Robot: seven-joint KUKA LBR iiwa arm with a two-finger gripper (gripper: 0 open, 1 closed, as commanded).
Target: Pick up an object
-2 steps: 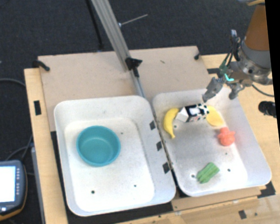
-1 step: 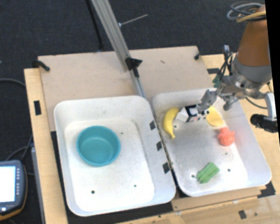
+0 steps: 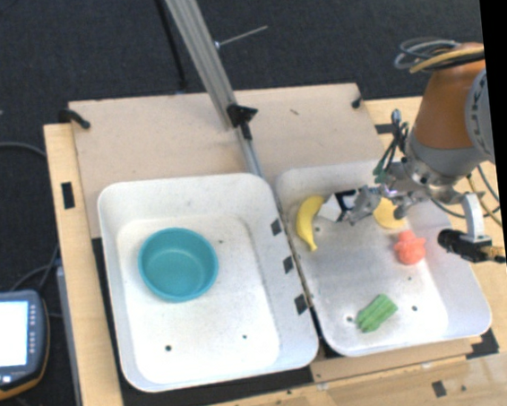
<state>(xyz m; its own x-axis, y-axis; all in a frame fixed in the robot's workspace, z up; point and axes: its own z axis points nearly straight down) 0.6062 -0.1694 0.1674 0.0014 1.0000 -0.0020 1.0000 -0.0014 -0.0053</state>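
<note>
In the camera view, the grey arm with its orange band (image 3: 446, 105) reaches in over the far right edge of the right white bin (image 3: 338, 324). Its two-finger gripper (image 3: 362, 206) hangs low near that bin's far edge, between the yellow banana (image 3: 308, 222) and a small round yellow object (image 3: 388, 216); whether it is released or clenched cannot be told, and nothing is seen between its tips. A small orange-red lumpy toy (image 3: 410, 248) lies near the right edge, and a green ridged toy (image 3: 375, 312) lies near the near edge. The left white bin (image 3: 249, 333) carries a teal plastic bowl (image 3: 179, 264) left of its middle. No readable writing or labels show on anything.
</note>
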